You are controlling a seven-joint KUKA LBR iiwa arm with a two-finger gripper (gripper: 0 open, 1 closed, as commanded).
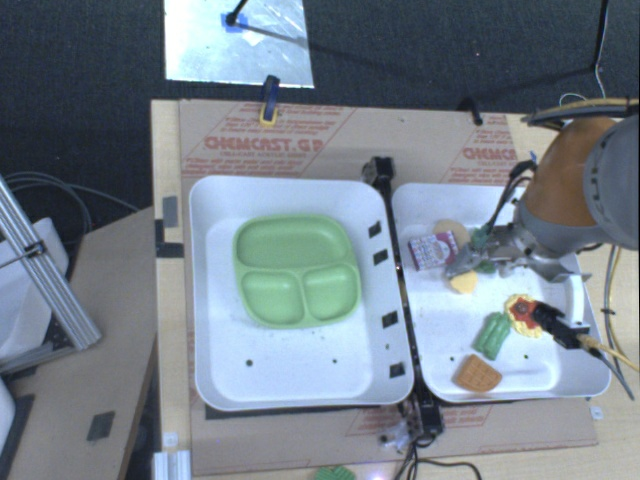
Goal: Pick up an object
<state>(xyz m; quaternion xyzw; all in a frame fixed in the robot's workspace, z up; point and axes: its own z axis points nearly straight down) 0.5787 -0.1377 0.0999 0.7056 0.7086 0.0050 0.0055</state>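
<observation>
The end effector [468,261] is hovering low in the right bin [575,368], just above the yellow piece [464,284] and beside the pink packet [432,250], seemingly lining up a grab, though its grip is impossible to judge here.

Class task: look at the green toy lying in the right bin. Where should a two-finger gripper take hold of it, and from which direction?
Grip the green toy across its narrow middle, coming straight down from above. It lies flat and elongated, slanted in the right bin, with bare floor along both long sides for the fingers. The waffle sits close to its lower end, so avoid that end.
</observation>
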